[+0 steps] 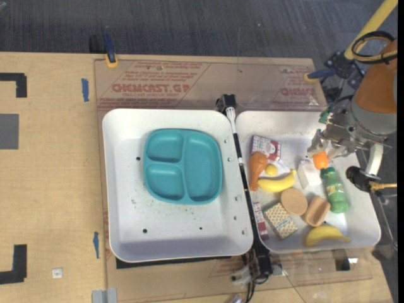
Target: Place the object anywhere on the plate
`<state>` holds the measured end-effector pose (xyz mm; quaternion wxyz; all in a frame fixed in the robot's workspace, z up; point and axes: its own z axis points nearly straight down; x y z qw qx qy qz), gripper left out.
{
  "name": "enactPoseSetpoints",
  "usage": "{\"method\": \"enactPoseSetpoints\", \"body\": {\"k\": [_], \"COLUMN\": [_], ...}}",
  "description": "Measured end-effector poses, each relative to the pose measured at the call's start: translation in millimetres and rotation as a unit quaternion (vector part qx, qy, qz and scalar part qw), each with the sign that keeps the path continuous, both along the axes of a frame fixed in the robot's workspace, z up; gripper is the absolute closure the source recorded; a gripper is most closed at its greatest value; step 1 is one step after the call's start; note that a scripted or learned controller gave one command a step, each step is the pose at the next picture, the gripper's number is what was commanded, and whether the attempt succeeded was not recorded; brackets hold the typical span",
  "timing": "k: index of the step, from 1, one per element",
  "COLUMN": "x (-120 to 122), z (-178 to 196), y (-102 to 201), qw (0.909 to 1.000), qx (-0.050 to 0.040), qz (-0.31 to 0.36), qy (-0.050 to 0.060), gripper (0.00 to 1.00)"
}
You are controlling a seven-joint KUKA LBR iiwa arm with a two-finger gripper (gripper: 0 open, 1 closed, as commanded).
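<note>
The green bottle [334,192] lies on its side in the right bin [368,227], near that bin's right wall, its long axis running nearly straight up and down the camera view with a slight lean; its orange cap points to the far side of the bench and a little leftward, and its base points to the near edge. The gripper [324,149] hangs over the far right part of the same bin, just above the capped end, and from this angle it cannot be told whether it is spread or closed, nor whether it touches the cap. Left of the bottle lie a round bun [293,202] and a tan bread roll [316,211], with one banana [278,182] farther left and a second banana [325,235] near the bin's front edge. The teal plate [183,166], divided into three sections, sits in the middle of the left bin [120,191], well apart from the bottle
</note>
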<state>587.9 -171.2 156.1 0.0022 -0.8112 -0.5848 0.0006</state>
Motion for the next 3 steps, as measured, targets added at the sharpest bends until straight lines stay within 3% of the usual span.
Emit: {"method": "enactPoseSetpoints", "body": {"k": [1,2,3], "x": [27,-71,-45], "z": [166,50,11], "y": [122,198,244], "qw": [0.9939,0.9816,0.9759], "qx": [0.0005,-0.0016,-0.0135], "qz": [-0.11,-0.191,-0.218], "qy": [-0.006,0.006,-0.003], "gripper": [1.0,1.0,1.0]}}
